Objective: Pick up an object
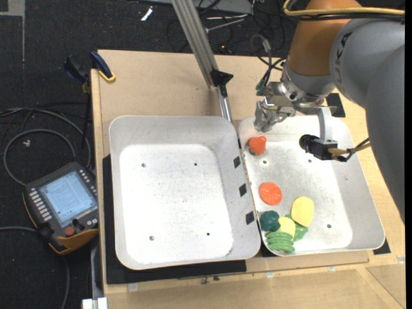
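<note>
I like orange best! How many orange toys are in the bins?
2, both in the right bin: an orange toy at its far left corner under the gripper, and an orange disc near the middle.

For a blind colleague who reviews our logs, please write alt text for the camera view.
The gripper of a grey and orange arm hangs just above a small orange object at the far left corner of the right bin. Nearer in that bin lie an orange disc, a yellow piece and green pieces; the left bin sits beside it.
</note>
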{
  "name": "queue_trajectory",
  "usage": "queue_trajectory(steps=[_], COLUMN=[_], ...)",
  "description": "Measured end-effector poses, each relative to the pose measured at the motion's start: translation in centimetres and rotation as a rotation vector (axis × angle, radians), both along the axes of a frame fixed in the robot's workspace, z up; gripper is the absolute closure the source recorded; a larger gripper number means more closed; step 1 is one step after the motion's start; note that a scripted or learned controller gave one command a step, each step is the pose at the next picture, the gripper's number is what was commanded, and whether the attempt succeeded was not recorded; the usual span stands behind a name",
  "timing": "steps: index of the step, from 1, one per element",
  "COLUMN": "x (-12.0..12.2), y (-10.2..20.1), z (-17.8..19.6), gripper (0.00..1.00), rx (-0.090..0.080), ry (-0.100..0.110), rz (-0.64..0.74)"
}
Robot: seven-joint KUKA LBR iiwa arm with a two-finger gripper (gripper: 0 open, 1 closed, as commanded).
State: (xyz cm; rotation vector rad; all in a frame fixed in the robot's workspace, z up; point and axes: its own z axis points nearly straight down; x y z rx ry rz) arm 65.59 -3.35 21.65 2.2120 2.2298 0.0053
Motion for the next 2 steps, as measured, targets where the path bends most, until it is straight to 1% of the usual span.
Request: queue_trajectory(steps=[1, 2], x=[1.0, -0.1], y=[5.4, 10.8], z=[0.2, 1.5], gripper=[1.0, 1.0], rx=[0.0, 0.0], ry=[0.0, 0.001], rz=[0.0, 0.0])
